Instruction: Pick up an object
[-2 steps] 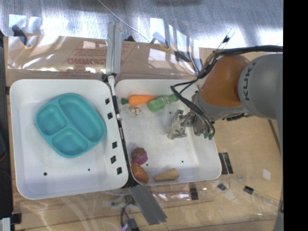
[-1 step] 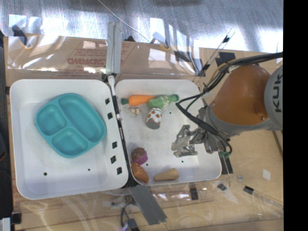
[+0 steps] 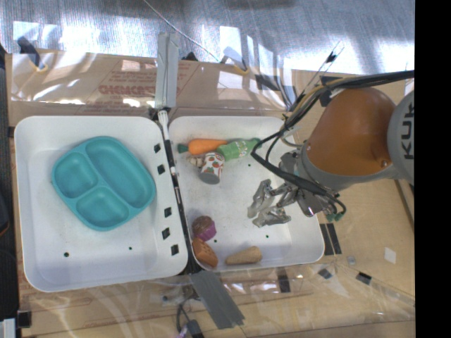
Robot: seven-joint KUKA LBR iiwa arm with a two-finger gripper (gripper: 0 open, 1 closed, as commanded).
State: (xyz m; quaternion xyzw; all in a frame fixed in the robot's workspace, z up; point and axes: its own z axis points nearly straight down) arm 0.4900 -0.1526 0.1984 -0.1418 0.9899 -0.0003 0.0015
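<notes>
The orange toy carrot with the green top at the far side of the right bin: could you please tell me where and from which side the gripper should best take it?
Grip the orange toy carrot across its thick orange middle, coming straight down from above. It lies flat and lengthwise, with free floor on both long sides; the patterned cup sits just beside it, so keep the fingers narrow.

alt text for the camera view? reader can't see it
A grey robot arm's gripper hangs over the right white bin, among a toy carrot, a patterned cup and other toy foods. The left bin holds a teal divided plate.
</notes>
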